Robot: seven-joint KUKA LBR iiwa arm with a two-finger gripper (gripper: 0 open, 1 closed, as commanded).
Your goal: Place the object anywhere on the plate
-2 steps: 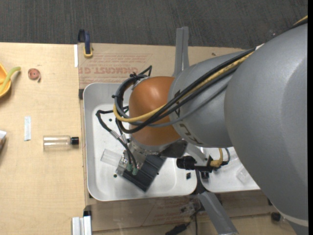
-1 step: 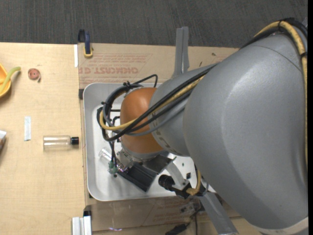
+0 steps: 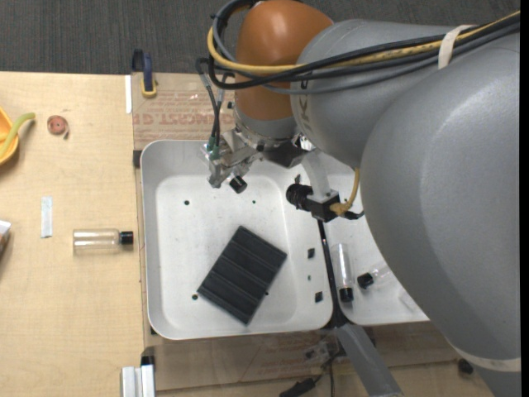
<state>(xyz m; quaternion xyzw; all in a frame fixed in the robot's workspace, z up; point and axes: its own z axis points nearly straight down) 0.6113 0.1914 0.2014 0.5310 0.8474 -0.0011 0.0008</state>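
Grey arm point(image 3: 430, 139): enters from the right, orange band point(image 3: 277, 35) above the wrist, yellow and black cables looped over it; it covers most of the right bin.
Jaws point(image 3: 227, 176): low over the far part of the left bin, near its back wall; whether wide or narrow cannot be told; nothing seen between them.
Left bin point(image 3: 165, 304): shallow, white, small dark specks on its floor.
Black ridged slab point(image 3: 242, 273): flat on the left bin's floor, toward the near side, turned at a slant; well apart from the jaws.
Right bin point(image 3: 372, 308): white; a clear tube with a black cap point(image 3: 344, 273) lies by its left wall.
Tabletop point(image 3: 66, 304): pale wood, left of the bins.
Clear bottle with black cap point(image 3: 102, 239): on its side, just left of the left bin.
Small pink disc point(image 3: 56, 125): far left, on the wood.
Yellow item point(image 3: 8, 135): at the left edge, cut off.
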